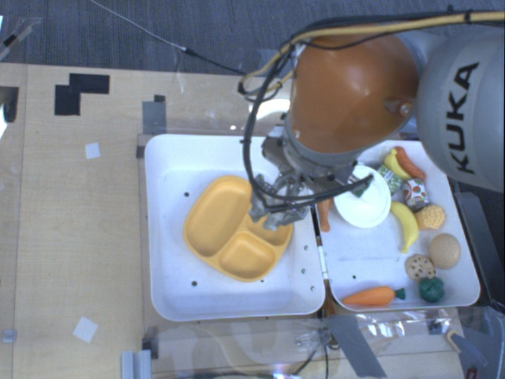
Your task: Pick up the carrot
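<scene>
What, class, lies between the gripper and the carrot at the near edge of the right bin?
Nothing visible. The gripper hangs over the yellow divided plate in the left bin, and the carrot lies in the right bin. Between them are only the bins' rims and bare white floor; the banana sits off that line.

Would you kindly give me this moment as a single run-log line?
task: pick up carrot | gripper: over yellow divided plate, left bin | carrot: lying in right bin, near front edge, not held | status: not picked
</scene>
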Tool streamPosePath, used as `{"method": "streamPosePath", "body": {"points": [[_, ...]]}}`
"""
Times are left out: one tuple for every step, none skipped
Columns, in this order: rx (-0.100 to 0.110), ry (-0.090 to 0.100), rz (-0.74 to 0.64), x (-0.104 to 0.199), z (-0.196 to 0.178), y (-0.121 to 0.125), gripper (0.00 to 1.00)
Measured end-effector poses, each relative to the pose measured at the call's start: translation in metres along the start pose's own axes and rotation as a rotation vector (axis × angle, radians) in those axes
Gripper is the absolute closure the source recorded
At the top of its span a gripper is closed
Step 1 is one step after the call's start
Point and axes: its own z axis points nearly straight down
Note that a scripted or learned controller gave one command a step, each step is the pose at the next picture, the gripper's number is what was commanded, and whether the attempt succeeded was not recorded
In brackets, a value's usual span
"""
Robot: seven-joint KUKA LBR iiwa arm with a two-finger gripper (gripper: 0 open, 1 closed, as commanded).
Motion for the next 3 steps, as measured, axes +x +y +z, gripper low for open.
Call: {"method": "streamPosePath", "body": {"points": [[-0.004, 0.003, -0.339, -0.067, 0.071, 0.023, 1.00], [0.001, -0.003, -0.724, -0.045, 0.004, 0.069, 1.00], [-0.001, -0.002, -0.844, -0.093, -0.013, -0.003, 1.00]]}}
